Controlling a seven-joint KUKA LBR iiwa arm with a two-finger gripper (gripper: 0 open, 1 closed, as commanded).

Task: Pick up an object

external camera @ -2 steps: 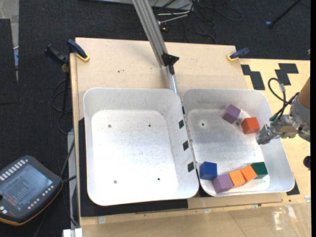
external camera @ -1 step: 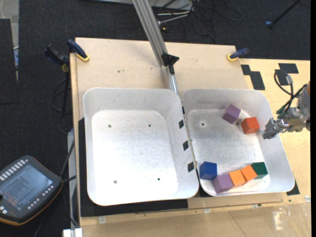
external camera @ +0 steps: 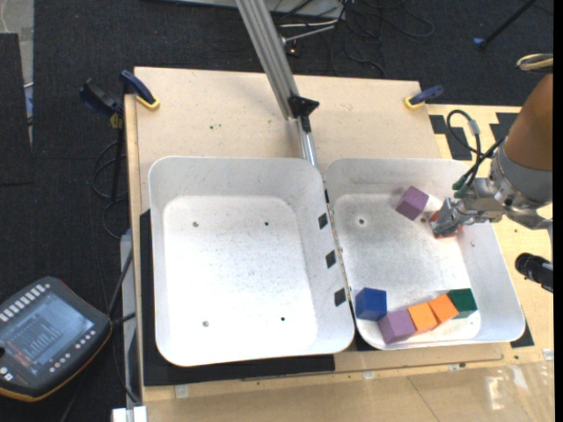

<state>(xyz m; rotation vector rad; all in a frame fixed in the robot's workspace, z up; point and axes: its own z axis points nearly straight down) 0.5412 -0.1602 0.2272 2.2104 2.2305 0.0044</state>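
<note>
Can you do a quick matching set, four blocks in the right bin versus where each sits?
Things:
1. blue block
2. green block
3. orange block
4. upper purple block

Places:
A. right end of the row along the bin's near wall
B. apart from the row, just left of the pincer
C. left end of that row, nearest the divider between the bins
D. between the green block and the lower purple block

Pairs: 1-C, 2-A, 3-D, 4-B

4 blocks (external camera: 415, 314) line the right bin's (external camera: 497, 262) near edge.
</note>
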